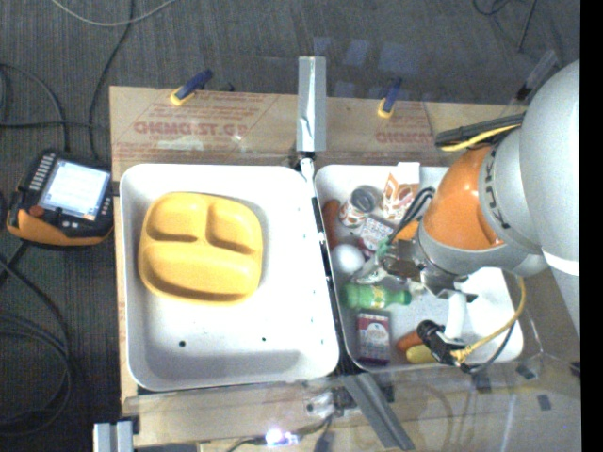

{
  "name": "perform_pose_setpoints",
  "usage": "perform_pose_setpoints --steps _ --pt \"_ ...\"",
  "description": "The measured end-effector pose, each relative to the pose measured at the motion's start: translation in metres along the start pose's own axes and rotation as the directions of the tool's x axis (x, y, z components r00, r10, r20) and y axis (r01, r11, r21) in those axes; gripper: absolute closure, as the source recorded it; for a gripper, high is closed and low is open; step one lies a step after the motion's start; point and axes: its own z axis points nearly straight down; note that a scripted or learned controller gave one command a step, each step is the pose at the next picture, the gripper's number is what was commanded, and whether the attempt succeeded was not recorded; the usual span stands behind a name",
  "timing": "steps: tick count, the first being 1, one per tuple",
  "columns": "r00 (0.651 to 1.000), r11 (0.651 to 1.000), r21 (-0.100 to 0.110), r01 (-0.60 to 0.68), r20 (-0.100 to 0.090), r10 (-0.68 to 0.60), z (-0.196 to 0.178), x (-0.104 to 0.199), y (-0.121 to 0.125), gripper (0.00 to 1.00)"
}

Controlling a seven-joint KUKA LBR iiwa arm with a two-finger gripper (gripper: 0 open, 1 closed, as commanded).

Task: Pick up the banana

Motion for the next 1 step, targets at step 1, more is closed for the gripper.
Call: perform_pose_setpoints --steps 1 --pt "0.998 0.998 0.002 -0.065 0.001 0.065 0.0015 -0.0544 0.0634 0.00"
